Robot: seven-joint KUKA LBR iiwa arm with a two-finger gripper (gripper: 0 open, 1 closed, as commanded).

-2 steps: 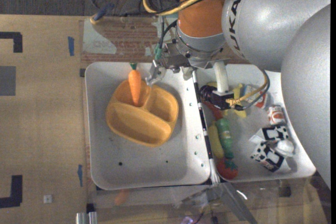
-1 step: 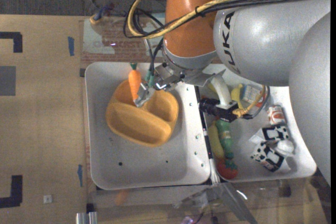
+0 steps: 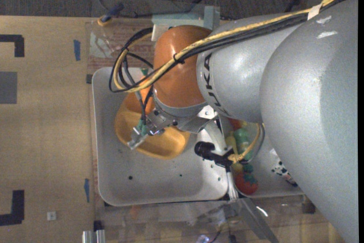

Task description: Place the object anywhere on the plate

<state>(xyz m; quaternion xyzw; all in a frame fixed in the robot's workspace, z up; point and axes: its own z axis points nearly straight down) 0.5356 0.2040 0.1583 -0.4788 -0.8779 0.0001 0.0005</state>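
Grey arm with orange band covers far part of left bin (image 3: 108, 179). Gripper (image 3: 136, 139) hangs over yellow plate (image 3: 165, 148). Jaws' state: cannot tell. Object not identifiable; toys (image 3: 244, 176) in right bin. Placement unconfirmed, seemingly pending.

The arm (image 3: 273, 77) has a smooth, semi-gloss grey shell showing soft highlights; its orange band (image 3: 176, 68) is equally smooth and slightly glossy. Beneath the gripper (image 3: 138, 136), the yellow plate (image 3: 165, 148) looks like glossy plastic. The surrounding white bin (image 3: 153, 185) appears smooth matt plastic. The bench (image 3: 45, 122) beyond it looks like matt wood.
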